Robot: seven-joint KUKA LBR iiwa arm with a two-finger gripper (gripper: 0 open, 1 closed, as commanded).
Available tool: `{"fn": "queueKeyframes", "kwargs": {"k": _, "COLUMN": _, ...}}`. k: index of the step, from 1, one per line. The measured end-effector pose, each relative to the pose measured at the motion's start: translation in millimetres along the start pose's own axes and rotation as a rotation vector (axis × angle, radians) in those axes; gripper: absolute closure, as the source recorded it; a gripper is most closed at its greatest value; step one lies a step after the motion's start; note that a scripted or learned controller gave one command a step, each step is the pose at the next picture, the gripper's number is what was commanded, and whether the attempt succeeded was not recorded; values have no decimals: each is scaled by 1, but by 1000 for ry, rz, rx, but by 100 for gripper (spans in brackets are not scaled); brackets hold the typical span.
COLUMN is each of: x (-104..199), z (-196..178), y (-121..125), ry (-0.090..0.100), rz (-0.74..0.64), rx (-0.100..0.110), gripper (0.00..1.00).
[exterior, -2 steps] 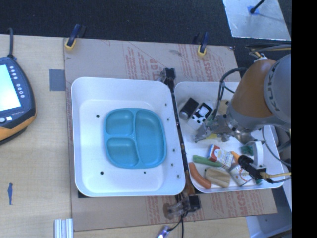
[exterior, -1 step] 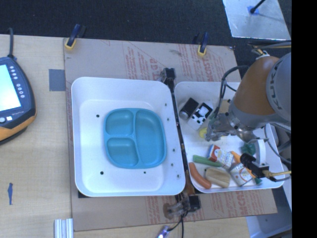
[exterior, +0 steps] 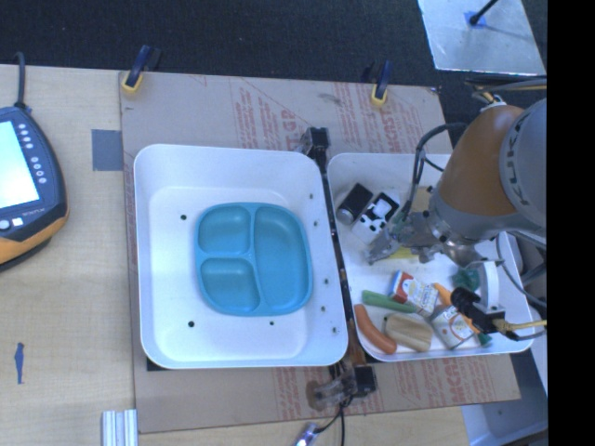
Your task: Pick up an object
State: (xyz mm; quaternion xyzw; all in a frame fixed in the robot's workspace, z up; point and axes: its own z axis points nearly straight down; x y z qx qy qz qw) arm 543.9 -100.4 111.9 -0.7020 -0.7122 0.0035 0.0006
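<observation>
The right white bin holds several small items. At its back left lie a black cylinder and a black-and-white block. Near the front are a green stick, a red-and-white carton, a red sausage, a tan bread piece and a small can. My gripper hangs low over the middle of this bin, just in front of the black-and-white block and behind the carton. The arm's orange band sits above it and hides part of the bin.
The left white bin holds a blue divided plate. An orange-edged tablet lies at the bench's far left. Clamps hold the cardboard sheet at the back. A green-and-white object lies at the right bin's right side.
</observation>
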Motion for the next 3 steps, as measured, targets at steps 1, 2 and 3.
{"fn": "queueKeyframes", "kwargs": {"k": 1, "x": 2, "z": 12, "y": 46, "ry": 3, "rz": 9, "rx": -2, "gripper": 0}}
{"fn": "queueKeyframes", "kwargs": {"k": 2, "x": 1, "z": 2, "y": 46, "ry": 4, "rz": 8, "rx": 3, "gripper": 100}}
{"fn": "queueKeyframes", "kwargs": {"k": 3, "x": 66, "z": -81, "y": 50, "ry": 6, "rz": 10, "rx": -5, "gripper": 100}}
